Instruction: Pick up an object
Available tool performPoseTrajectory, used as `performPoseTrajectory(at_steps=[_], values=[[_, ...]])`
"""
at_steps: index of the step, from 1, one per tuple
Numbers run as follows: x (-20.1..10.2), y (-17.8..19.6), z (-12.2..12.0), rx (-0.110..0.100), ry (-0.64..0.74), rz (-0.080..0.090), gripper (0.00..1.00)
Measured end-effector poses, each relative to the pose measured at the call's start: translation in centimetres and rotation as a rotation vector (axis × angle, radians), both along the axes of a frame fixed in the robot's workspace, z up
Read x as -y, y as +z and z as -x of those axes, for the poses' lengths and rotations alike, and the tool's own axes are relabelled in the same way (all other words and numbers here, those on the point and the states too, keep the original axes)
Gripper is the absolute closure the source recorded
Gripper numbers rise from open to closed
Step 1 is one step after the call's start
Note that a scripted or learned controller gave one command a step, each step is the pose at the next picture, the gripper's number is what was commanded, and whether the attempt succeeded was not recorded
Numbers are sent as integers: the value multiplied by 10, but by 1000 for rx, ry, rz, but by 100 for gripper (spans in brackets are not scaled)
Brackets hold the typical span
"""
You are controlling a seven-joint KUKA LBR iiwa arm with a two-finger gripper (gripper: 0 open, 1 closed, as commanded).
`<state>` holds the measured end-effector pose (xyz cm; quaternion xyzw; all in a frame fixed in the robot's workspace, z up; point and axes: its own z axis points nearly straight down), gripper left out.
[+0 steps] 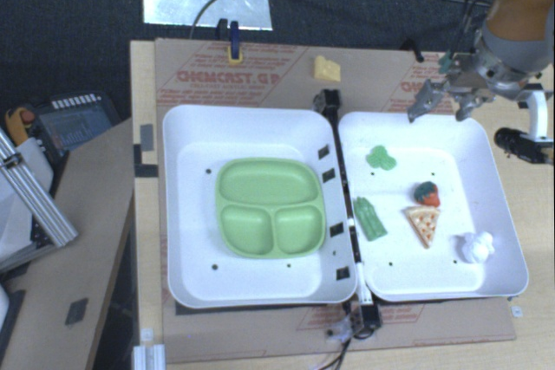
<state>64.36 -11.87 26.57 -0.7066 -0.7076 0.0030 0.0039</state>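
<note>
Tool (444, 107) spread, holding nothing, above right bin's (499, 186) far rim, pizza slice (424, 225) well apart

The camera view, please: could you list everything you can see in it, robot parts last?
Bins: two, white, side by side on the bench.
Divided plate: one, light green, in left bin.
Flat leafy pieces: two, green, right bin's left side.
Pizza slice toy: one, orange-tan, right bin.
Small round toy: one, red and green, above the slice.
Crumpled lump: one, white, right bin's near corner.
Yellow block: one, behind the bins.
Gripper: one, grey, open, above right bin's far edge.
</note>
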Motion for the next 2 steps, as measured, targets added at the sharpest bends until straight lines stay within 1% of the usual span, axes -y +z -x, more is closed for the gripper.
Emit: performPoseTrajectory(at_steps=[1, 2], values=[[0, 7, -2, 12, 2, 1, 0], [-3, -55, -1, 7, 0, 1, 0]])
